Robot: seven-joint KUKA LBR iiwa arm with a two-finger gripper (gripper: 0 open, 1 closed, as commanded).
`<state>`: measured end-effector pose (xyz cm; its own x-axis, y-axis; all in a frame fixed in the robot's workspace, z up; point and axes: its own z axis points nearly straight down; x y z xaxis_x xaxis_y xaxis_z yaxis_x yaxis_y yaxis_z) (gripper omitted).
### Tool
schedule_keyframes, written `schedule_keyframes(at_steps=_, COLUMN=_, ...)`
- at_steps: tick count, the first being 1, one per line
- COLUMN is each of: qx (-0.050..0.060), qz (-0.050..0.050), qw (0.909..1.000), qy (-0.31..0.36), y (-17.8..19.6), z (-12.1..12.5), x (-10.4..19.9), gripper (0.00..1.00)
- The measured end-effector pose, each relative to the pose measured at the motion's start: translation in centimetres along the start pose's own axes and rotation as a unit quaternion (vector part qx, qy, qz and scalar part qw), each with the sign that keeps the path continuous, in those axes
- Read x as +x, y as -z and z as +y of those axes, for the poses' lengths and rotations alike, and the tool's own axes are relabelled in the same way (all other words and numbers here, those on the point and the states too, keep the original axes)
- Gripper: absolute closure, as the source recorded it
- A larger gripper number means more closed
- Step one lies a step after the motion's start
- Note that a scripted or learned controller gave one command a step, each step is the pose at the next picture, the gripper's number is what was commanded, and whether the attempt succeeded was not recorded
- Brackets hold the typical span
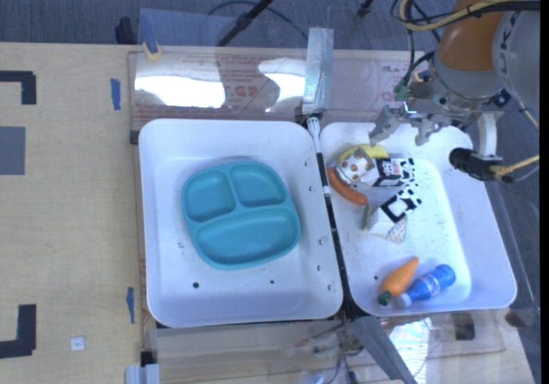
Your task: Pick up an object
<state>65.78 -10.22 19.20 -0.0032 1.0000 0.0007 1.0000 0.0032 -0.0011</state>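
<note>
My gripper [403, 127] hangs over the back of the right bin [480, 228], its two fingers spread open with nothing between them. Just below and to its left lies a small pile: a white and yellow toy [353, 166], a black-and-white patterned piece [396, 172], and an orange-red sausage shape [346, 188]. Another black-and-white checkered piece [401, 202] lies beside them. Near the bin's front edge rest an orange carrot [400, 276] and a blue bottle [430, 283], touching each other.
The left bin [163, 228] holds a teal divided plate [241, 211]. A metal post [318, 69] rises at the back between the bins. Cables [493, 170] trail at the right side of the right bin.
</note>
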Motion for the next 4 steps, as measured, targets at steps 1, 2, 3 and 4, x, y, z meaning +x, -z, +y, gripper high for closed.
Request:
schedule_keyframes(at_steps=1, qx=-0.003, qz=-0.001, qw=0.9999, qy=-0.012, y=-9.4, z=0.9, x=-2.9, gripper=0.0)
schedule_keyframes(at_steps=2, qx=-0.002, qz=-0.001, qw=0.9971, qy=-0.076, y=-10.5, z=-5.5, x=-7.5, gripper=0.0)
schedule_keyframes(at_steps=3, qx=-0.003, qz=-0.001, qw=0.9971, qy=-0.076, y=-10.5, z=-5.5, x=-7.5, gripper=0.0)
schedule_keyframes(at_steps=4, qx=-0.005, qz=-0.001, qw=0.997, qy=-0.078, y=-9.4, z=-5.3, x=-7.6, gripper=1.0)
